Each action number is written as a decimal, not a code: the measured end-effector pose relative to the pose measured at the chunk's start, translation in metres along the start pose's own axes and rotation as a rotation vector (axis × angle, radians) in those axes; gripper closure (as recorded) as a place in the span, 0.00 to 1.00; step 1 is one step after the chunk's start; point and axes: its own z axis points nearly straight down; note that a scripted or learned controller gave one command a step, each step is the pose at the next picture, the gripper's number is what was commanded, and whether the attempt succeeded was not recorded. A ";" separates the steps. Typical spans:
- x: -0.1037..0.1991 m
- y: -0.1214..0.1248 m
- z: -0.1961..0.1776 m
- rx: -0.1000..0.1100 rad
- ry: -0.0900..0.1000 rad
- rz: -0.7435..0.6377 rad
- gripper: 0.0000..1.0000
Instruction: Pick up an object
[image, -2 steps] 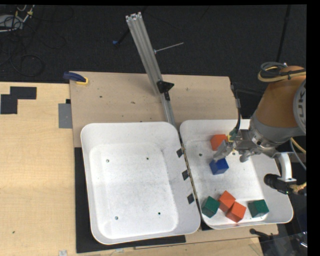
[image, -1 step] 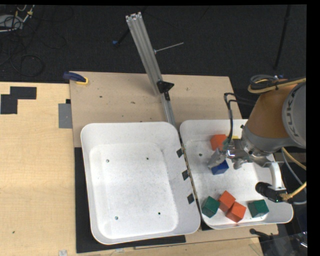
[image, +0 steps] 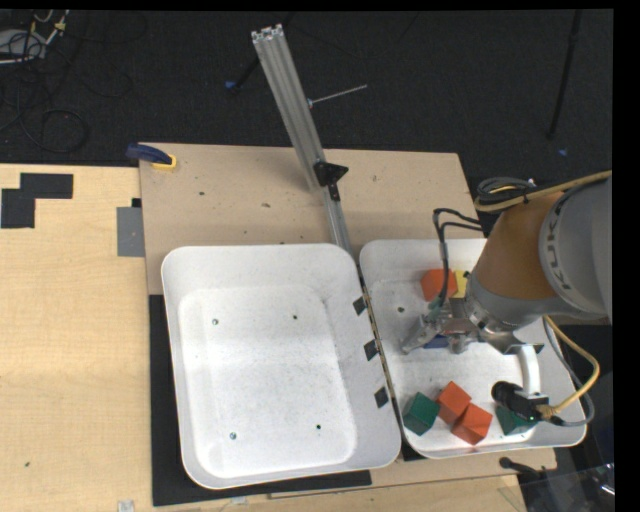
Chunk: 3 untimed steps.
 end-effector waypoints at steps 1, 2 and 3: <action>-0.002 0.000 -0.012 -0.003 0.000 0.009 1.00; -0.004 0.000 -0.054 -0.009 -0.001 0.007 1.00; -0.011 0.004 -0.099 -0.011 -0.002 0.001 1.00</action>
